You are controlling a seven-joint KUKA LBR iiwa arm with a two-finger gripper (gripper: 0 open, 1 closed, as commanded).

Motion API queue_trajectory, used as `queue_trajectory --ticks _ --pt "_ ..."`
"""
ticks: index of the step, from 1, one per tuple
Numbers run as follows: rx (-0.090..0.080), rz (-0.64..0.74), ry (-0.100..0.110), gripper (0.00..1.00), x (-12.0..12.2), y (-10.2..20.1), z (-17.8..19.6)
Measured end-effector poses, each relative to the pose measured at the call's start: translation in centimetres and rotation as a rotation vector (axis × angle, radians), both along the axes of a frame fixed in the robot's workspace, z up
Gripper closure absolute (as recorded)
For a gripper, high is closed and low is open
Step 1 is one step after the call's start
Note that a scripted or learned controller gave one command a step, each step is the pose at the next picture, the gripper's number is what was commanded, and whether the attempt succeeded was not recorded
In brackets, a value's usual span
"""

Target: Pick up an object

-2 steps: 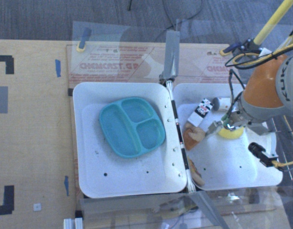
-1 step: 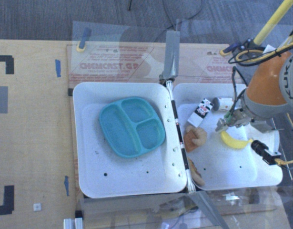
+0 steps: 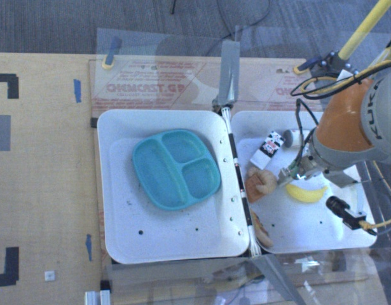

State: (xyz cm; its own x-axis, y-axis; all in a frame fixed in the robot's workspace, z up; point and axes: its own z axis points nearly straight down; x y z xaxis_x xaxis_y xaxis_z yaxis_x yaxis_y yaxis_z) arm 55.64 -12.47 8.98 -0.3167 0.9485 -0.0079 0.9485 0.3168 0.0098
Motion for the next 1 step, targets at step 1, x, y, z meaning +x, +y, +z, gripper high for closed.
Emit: queue_trajectory --ticks 1 --pt "0.001 0.000 0.001 0.00 -0.01 0.01 -0.07"
